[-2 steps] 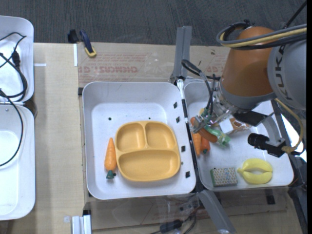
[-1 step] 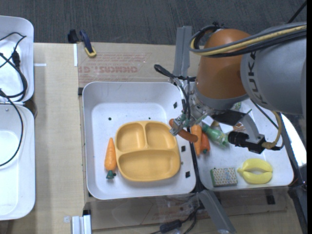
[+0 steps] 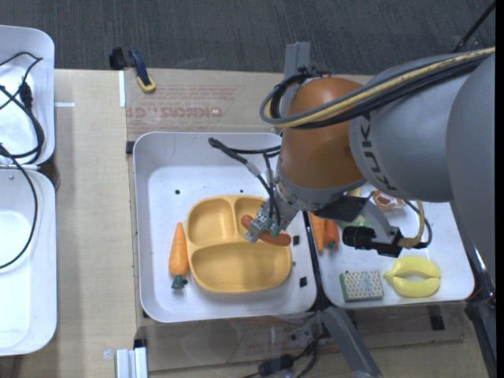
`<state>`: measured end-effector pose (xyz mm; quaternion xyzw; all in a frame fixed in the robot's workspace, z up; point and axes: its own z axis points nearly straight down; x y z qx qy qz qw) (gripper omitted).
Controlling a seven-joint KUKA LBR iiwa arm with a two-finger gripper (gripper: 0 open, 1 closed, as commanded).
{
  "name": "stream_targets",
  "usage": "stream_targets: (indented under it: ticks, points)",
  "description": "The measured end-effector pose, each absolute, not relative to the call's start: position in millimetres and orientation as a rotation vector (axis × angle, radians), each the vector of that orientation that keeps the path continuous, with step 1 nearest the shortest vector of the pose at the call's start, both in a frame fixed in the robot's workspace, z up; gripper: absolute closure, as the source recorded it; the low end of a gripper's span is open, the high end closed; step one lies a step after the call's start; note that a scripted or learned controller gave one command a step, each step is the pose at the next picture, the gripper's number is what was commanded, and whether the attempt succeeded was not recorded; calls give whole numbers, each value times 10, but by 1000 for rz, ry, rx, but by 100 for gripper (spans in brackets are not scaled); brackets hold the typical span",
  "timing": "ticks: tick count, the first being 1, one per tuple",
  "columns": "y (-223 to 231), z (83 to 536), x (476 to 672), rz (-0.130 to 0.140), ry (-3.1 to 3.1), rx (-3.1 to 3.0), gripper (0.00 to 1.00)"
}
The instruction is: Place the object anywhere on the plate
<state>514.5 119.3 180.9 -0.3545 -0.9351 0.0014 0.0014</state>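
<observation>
A yellow divided plate (image 3: 236, 268) lies in the left white bin (image 3: 151, 211). My gripper (image 3: 264, 227) hangs over the plate's upper right compartment, close to its right rim. A red sausage-shaped object (image 3: 278, 240) sticks out on both sides of the fingertips, and the gripper is shut on its middle. The object sits low, just over or on the plate's right part; I cannot tell whether it touches. The arm's orange band and grey body cover the bin's upper right corner.
An orange carrot (image 3: 179, 249) lies in the left bin just left of the plate. The right bin holds another carrot (image 3: 323, 231), a yellow banana-like toy (image 3: 411, 276) and a small speckled sponge (image 3: 361, 286). Black cables (image 3: 236, 154) trail over the left bin's back.
</observation>
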Motion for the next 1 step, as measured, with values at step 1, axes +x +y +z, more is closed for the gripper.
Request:
stream_targets:
  ticks: [1]
  points:
    - [1190, 1810, 5147, 4, -2935, -1113, 0]
